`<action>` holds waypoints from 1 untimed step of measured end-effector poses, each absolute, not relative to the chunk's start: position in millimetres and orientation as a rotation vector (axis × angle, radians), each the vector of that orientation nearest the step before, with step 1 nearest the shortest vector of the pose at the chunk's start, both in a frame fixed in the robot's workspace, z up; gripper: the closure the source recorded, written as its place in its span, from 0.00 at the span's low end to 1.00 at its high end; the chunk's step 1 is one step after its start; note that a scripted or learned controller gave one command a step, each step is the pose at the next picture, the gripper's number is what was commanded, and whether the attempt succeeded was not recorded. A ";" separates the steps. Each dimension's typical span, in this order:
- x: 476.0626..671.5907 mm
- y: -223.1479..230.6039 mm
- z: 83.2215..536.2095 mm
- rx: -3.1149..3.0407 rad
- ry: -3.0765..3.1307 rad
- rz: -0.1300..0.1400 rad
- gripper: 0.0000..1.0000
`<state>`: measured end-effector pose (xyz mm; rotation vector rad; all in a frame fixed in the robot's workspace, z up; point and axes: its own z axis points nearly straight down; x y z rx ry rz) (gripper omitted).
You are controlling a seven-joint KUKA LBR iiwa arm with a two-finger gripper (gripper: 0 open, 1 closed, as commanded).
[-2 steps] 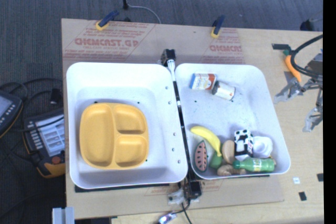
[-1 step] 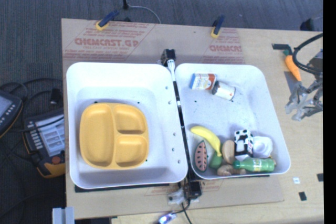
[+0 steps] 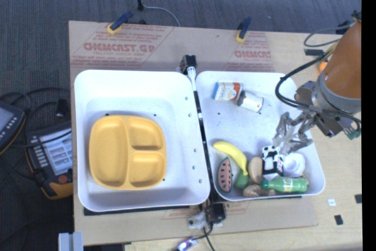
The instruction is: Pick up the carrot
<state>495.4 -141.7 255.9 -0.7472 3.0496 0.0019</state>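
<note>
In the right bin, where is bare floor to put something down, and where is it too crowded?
Free: the middle of the right bin, bordered by the milk carton and small bottle above, the banana below and the gripper on the right. Crowded: the near edge, where the banana, watermelon slice, green bottle and other toys lie packed together.

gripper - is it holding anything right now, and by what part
Nothing is held. The gripper hangs open over the right bin, with no object between its fingers; the toys lie below and left of it.
</note>
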 end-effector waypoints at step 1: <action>506.5 -99.4 423.7 -0.899 3.002 -0.004 1.00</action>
